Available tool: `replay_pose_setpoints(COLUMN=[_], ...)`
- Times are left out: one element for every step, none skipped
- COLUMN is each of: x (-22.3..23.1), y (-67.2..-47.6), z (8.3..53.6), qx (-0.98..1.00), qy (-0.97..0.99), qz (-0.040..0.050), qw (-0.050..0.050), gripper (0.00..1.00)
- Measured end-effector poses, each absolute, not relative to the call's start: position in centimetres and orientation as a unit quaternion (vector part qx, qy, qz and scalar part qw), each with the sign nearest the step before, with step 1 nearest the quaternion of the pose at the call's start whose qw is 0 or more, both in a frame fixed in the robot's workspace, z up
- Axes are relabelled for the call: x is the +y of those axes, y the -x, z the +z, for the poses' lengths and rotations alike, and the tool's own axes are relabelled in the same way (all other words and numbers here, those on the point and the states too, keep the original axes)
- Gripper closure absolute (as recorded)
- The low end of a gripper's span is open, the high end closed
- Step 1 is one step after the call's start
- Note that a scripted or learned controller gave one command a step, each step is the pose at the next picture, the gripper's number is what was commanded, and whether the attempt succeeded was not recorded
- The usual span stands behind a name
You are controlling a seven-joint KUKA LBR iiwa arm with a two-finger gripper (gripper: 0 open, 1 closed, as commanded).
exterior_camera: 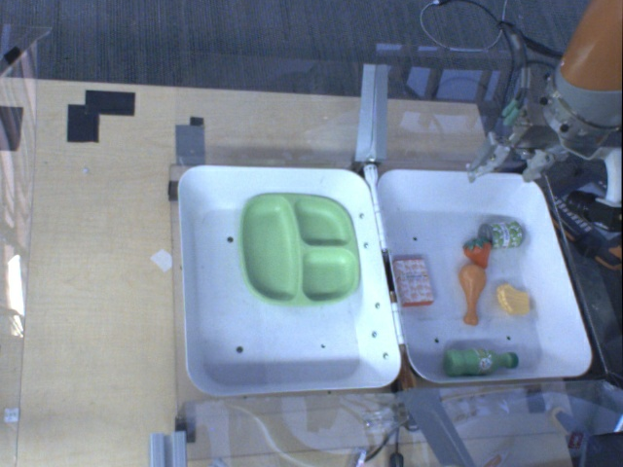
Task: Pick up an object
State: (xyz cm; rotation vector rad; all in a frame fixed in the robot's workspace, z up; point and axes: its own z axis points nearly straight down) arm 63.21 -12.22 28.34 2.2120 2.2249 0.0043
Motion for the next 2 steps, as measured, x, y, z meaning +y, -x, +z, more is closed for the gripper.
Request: replay_pose_setpoints(x=[-13.0, -14.2], y=[-57.3, -54.5], z=[14.6, 9.0], qx=[0.722, 0.718], qy=[-0.692, -0.696], qz=[0.0009, 0.0043], qw=[0.001, 0.005], gripper=[0.00, 0.00])
